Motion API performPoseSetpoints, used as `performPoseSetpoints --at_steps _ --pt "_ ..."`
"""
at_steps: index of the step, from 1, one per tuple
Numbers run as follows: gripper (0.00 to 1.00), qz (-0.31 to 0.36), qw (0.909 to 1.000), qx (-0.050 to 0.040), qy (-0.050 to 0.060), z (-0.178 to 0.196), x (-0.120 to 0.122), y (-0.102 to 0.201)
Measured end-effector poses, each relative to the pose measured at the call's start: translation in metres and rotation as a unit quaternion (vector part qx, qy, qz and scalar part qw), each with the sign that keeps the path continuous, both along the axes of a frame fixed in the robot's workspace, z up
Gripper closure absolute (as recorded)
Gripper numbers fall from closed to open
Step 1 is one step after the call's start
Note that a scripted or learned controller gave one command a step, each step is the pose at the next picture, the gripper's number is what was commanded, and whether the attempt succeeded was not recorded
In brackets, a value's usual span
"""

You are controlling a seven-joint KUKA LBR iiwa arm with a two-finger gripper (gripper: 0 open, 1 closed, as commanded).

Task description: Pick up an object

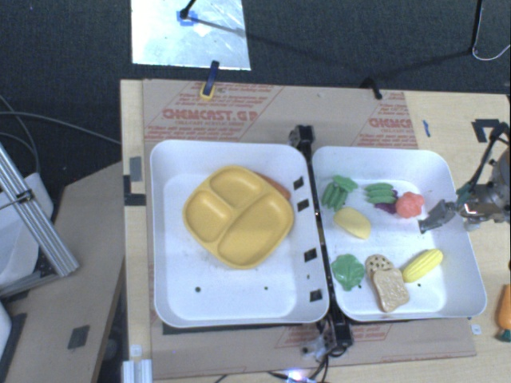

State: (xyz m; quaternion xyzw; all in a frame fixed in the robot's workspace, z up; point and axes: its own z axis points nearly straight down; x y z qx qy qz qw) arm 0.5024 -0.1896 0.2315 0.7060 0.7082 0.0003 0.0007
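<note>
Toy food is seen scattered in the right bin (pixel 447 174), a red tomato (pixel 409 204) nearest the hand (pixel 435 216), poised just beside it; whether it is spread cannot be told.

I count two white bins: the left bin (pixel 172 214) carries one yellow divided plate (pixel 238 215), and the right bin (pixel 459 290) beside it carries seven toy foods. Those are three green vegetables, at (pixel 339 190), (pixel 381 191) and (pixel 348 270), one red-orange tomato (pixel 409 204), one lemon (pixel 352 223), one corn cob (pixel 422 265) and one slice of bread (pixel 390 288). Just above that bread I see one cookie (pixel 377 262).
</note>
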Motion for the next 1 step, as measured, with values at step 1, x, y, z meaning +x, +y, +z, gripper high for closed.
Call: performPoseSetpoints --at_steps 1 --pt "0.0 0.001 1.0 0.0005 0.001 -0.1538 0.0309 0.0127"
